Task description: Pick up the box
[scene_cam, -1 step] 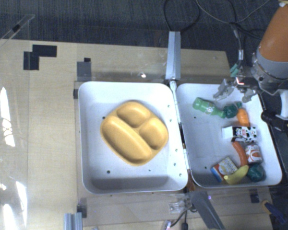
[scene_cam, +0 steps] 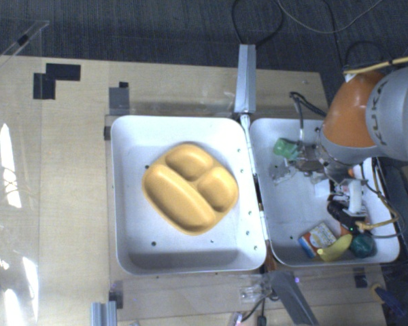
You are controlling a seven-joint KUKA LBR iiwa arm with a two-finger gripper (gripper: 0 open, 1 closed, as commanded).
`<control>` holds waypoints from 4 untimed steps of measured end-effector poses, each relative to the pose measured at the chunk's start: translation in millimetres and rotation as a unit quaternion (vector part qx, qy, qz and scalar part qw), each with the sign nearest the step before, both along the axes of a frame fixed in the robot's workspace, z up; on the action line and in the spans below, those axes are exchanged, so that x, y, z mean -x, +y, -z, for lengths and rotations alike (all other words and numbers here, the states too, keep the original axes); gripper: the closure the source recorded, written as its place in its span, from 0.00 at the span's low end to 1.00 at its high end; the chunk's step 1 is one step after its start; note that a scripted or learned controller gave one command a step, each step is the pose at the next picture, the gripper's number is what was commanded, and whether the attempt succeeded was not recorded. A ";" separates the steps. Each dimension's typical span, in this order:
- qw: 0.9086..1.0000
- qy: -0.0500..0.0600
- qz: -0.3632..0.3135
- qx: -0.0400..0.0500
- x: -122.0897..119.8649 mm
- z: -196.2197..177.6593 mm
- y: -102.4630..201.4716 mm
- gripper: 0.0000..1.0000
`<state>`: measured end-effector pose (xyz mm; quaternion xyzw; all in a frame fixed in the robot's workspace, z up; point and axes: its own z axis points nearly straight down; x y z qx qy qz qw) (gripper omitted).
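Both white bins (scene_cam: 122,202) look like smooth matt plastic; the yellow moulded insert (scene_cam: 190,187) is glossy; the bench (scene_cam: 54,182) is pale wood.

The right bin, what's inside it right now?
In the right bin, a small box, a yellow banana-like item and a dark green object sit in its near corner. The arm and tool cover the far part; a green object shows there.
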<state>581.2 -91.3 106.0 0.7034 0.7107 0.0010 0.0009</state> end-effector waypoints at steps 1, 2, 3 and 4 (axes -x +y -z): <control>0.998 -0.002 0.056 0.000 -42.1 2.2 8.4 0.00; 0.998 -0.005 0.055 -0.001 -44.1 -9.9 9.1 1.00; 0.999 -0.004 0.045 0.000 -9.1 16.5 -0.6 1.00; 0.999 -0.004 0.046 0.001 -8.6 17.3 -1.8 0.00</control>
